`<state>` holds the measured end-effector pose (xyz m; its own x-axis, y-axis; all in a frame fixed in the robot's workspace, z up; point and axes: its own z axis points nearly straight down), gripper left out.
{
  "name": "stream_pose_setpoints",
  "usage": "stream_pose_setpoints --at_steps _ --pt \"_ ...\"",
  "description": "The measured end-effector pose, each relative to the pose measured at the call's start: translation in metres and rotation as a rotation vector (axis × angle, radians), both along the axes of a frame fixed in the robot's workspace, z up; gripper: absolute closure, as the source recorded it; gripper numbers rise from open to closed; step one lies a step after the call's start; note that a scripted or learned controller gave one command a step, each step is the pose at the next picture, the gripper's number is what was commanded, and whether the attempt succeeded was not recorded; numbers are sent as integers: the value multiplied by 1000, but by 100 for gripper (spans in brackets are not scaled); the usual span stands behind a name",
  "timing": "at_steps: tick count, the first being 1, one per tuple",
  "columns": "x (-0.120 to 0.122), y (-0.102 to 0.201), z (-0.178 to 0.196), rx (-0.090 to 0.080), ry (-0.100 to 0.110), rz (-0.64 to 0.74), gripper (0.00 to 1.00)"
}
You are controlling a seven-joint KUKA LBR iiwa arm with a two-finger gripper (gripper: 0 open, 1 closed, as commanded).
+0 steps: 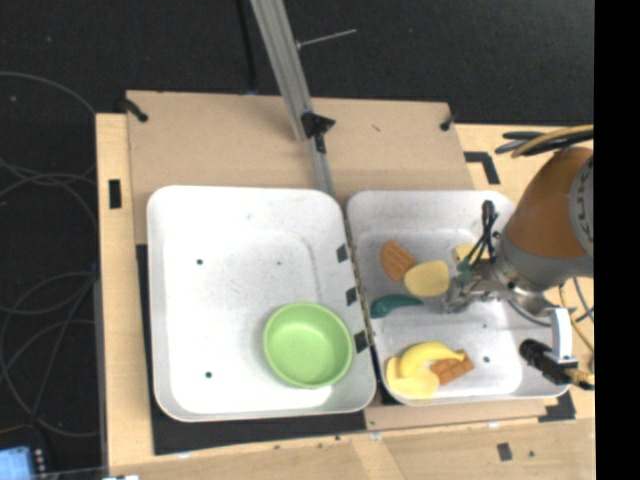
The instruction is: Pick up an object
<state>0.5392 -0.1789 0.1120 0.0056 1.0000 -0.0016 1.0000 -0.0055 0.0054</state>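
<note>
Step in hand: we judge this the descent-and-reach phase of a pick; nothing is lifted yet.
Arm: we see the grey arm with its orange band (548, 213) entering from the right, bent low over the right bin (420, 208).
Gripper: we place the gripper (462, 294) down near the bin floor, about mid-bin, just right of the pale yellow piece.
Jaws: we cannot tell whether they are spread or pressed together; the wrist body and cabling hide the tips.
Likeliest target: we take it to be the pale yellow piece (428, 278), lying just beside the gripper; touching or merely close, we cannot say.
Neighbours: the orange ridged piece (397, 260) sits just up-left of it; the teal handle-shaped thing (395, 306) lies just below it, toward the bin divider.
Further objects: the yellow banana-like toy (420, 366) with a small brown piece (452, 369) resting on it sits near the front wall, apart from the gripper.
Left bin: the left bin (240, 228) holds the green bowl (308, 344) at its front right.
Next move: we think it calls for a firm close on one item, clear of the crowding neighbours, then a straight lift.
</note>
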Motion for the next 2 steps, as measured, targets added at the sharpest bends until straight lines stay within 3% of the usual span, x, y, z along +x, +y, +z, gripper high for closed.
stream_pose_setpoints --at_steps 2 --pt "10 -3 95 0 -2 10 100"
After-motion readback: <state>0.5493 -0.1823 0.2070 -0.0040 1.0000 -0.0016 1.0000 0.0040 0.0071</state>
